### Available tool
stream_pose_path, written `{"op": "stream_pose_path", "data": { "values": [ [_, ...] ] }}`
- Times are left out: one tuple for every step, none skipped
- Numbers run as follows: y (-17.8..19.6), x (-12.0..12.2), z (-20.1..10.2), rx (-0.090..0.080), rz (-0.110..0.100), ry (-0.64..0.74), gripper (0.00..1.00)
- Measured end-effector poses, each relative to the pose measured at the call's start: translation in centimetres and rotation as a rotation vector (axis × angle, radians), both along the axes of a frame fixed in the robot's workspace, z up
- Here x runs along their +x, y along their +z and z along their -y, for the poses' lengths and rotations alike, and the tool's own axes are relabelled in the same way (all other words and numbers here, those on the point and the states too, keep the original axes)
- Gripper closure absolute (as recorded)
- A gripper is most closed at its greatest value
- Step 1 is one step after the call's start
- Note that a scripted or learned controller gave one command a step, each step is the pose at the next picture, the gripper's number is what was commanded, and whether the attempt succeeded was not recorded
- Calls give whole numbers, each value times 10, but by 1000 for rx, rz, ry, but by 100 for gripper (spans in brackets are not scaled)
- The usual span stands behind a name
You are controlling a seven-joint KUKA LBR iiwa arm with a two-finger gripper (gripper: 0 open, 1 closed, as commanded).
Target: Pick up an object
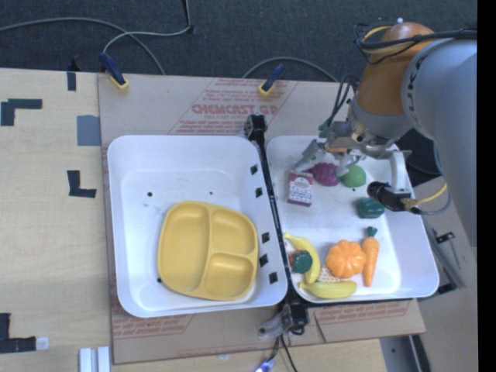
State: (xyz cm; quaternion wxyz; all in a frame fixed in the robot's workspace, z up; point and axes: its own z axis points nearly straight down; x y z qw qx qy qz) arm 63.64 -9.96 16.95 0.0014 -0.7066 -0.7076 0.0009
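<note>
My gripper hangs over the back of the right bin, open, its fingers spread. Just below it lies a purple toy with a green round fruit touching its right side. Nothing shows between the fingers. A small red carton stands left of the purple toy. Farther front lie a dark green piece, a carrot, an orange pumpkin and two bananas.
The left bin holds a yellow divided plate. A black divider rail runs between the bins. The grey arm with its orange band fills the back right. Cables and clamps lie beyond the bins.
</note>
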Motion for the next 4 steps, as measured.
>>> {"op": "stream_pose_path", "data": {
  "values": [
    [-84,26,-1,-2,6,1,0],
    [-84,32,-4,-1,5,1,0],
    [-84,33,2,-1,5,1,0],
    [-84,30,-4,-2,5,1,0]
  ]
}}
